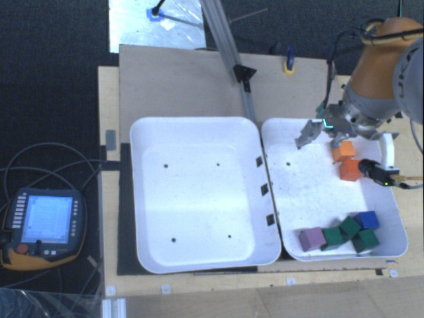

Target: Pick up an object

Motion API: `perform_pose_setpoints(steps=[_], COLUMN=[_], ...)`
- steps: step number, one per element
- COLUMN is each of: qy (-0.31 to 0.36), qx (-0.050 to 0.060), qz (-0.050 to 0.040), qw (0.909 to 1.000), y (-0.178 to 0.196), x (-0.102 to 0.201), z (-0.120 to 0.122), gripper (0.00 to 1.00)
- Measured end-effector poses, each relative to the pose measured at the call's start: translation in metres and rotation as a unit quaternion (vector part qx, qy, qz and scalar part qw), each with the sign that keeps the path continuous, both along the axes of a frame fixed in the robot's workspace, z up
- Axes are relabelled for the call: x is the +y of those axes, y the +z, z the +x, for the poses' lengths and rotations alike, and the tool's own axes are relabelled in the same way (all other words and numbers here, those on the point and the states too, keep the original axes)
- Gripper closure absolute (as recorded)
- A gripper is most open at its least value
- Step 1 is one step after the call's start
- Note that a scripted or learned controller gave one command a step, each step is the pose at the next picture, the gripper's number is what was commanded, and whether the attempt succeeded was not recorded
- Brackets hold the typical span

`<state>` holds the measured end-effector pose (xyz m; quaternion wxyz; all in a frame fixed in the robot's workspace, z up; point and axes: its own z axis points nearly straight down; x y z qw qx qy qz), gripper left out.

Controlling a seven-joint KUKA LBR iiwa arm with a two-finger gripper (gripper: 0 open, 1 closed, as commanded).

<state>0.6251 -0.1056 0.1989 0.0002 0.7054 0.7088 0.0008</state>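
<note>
In the right bin (291, 197), my gripper (324, 140) hangs over the upper part, fingers spread open with nothing between them. One grey finger (307, 136) points down-left. An orange block (343, 152) lies just right of and below the gripper, close to its other finger. A darker orange block (350, 170) sits right beneath that one. Along the bin's near edge lie a purple block (310, 238), two green blocks (333, 236) (364, 241) and a blue block (367, 220).
The left bin (152, 177) adjoins the right one, with black clips along the shared rim. A slanted metal pole (225, 38) crosses the bench at the back. A teach pendant (43, 227) with cables lies off the bench at left.
</note>
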Motion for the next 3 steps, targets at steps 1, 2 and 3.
perform_pose_setpoints(steps=[1,2,3], qy=[0.001,-0.001,-0.001], qx=[0.002,0.003,0.000], qz=[-0.0006,-0.0003,-0.0005], qw=[1.0000,1.0000,1.0000], y=[-0.044,-0.106,-0.108], x=[0.002,0.004,0.004], z=[0.007,0.003,0.003], gripper=[0.00,0.00,0.00])
